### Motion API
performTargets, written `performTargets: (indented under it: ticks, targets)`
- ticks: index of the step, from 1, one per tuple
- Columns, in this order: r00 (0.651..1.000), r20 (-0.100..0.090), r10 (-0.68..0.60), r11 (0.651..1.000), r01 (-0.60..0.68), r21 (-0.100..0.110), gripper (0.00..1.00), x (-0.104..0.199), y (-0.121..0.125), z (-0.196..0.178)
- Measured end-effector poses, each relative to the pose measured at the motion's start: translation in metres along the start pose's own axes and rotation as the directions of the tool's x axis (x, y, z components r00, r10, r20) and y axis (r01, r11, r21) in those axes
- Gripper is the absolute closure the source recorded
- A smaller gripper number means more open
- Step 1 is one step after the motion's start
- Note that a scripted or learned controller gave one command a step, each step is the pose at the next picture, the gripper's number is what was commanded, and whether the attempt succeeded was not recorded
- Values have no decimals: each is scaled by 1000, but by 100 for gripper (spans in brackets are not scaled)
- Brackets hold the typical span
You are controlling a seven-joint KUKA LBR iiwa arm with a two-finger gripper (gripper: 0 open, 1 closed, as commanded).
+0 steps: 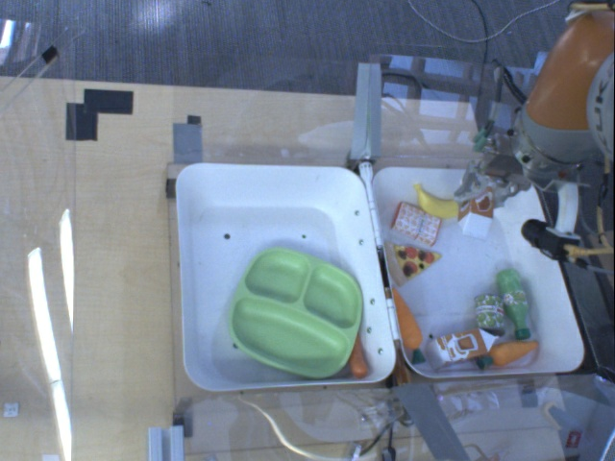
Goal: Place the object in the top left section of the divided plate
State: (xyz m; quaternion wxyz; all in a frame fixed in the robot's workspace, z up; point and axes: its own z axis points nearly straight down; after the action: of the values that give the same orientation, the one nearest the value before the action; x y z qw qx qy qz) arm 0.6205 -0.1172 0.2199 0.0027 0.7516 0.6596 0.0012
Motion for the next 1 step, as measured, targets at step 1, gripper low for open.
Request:
performTargets:
  ticks: [1]
  targets:
    - [1000, -3, 17, 1000, -17, 2, 100, 70, -9, -3]
